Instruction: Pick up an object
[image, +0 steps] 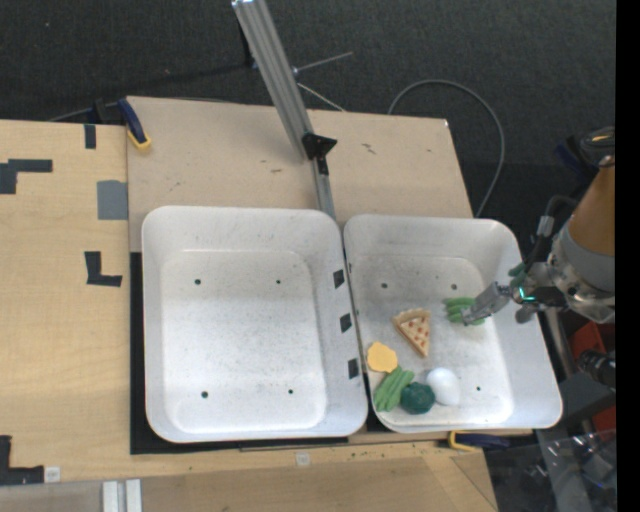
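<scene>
Item: green toy (460, 310), right bin (500, 235); we judge it light, stiff, graspable across its middle. Gripper (481, 306) beside it; we cannot tell its opening.

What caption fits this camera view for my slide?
Gripper at a small green object in the right bin, above the pizza slice.

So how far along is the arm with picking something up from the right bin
Done: the gripper has reached into the right white bin, beside a small green toy piece. In hand: nothing clearly; whether that piece sits between the jaws cannot be told. Left: grasp and lift. The tan waffle-patterned wedge, yellow round piece, green pod, dark green ball and white ball lie untouched.
</scene>
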